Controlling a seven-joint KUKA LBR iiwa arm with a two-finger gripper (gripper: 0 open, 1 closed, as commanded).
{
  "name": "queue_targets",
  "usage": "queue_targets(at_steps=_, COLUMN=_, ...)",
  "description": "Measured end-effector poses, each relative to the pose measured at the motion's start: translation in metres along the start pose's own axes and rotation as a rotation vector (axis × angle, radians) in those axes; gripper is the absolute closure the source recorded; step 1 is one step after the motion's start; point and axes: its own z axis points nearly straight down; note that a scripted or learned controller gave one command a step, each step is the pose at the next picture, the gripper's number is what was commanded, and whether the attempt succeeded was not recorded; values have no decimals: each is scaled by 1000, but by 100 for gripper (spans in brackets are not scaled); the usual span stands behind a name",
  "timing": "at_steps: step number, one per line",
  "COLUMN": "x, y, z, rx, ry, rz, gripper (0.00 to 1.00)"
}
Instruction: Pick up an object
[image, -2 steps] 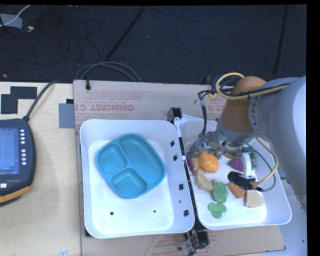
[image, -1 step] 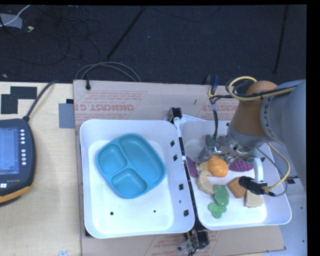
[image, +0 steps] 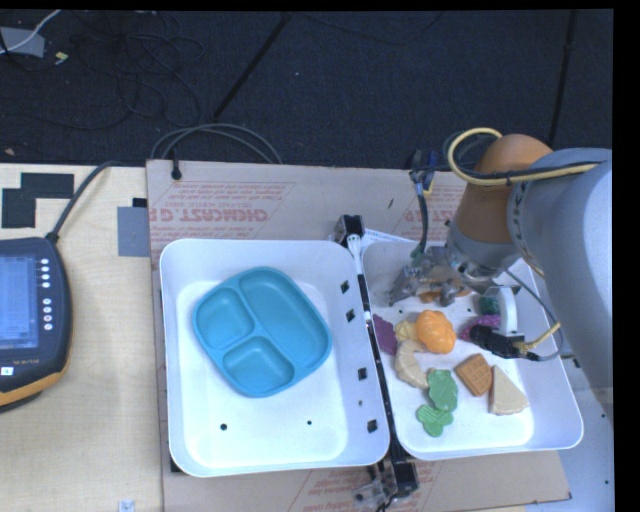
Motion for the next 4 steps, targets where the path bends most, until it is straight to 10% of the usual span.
queue_targets(at_steps=1, x=-34, y=-33, z=0, rx=2, ry=-1, rz=3, gripper=0)
queue_targets(at_steps=3, x=-1, y=-163, z=0, rx=2, ry=1, rz=3, gripper=0)
queue_targets(at_steps=4, x=-4, y=-161, z=-10, rx=0, ry=0, rz=9, gripper=100)
